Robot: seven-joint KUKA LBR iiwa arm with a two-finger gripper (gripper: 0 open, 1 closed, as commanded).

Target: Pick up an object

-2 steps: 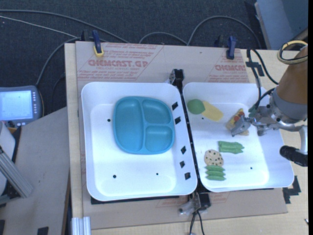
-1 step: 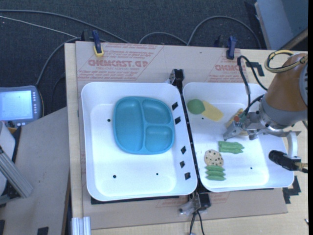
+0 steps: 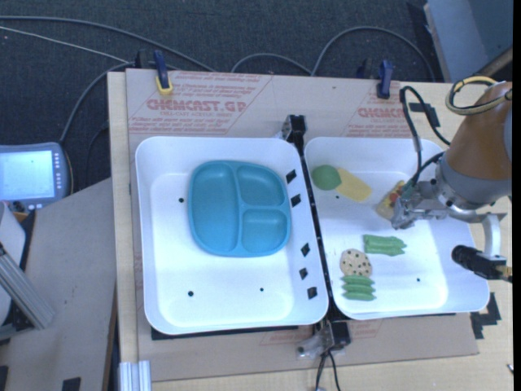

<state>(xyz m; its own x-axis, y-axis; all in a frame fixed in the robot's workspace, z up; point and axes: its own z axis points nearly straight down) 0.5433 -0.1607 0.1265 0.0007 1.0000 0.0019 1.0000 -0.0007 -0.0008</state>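
Observation:
The right bin (image 3: pixel 456 300) holds a green round piece (image 3: pixel 325 177), a yellow piece (image 3: pixel 354 187), a green bean-like piece (image 3: pixel 384 245), a speckled cookie (image 3: pixel 355 262) and a green ridged piece (image 3: pixel 357 288). My gripper (image 3: pixel 400 216) is down in this bin at its upper right part, just above the bean-like piece. A small orange and yellow object (image 3: pixel 395 194) lies right against the gripper's left side, partly hidden by it. The arm's orange band (image 3: pixel 482 141) sits above the wrist on the right.
A blue divided plate (image 3: pixel 240 208) lies in the left bin (image 3: pixel 163 292). A black divider with clips (image 3: pixel 303 218) runs between the bins. Cables loop behind the bench and over the right bin's far corner.

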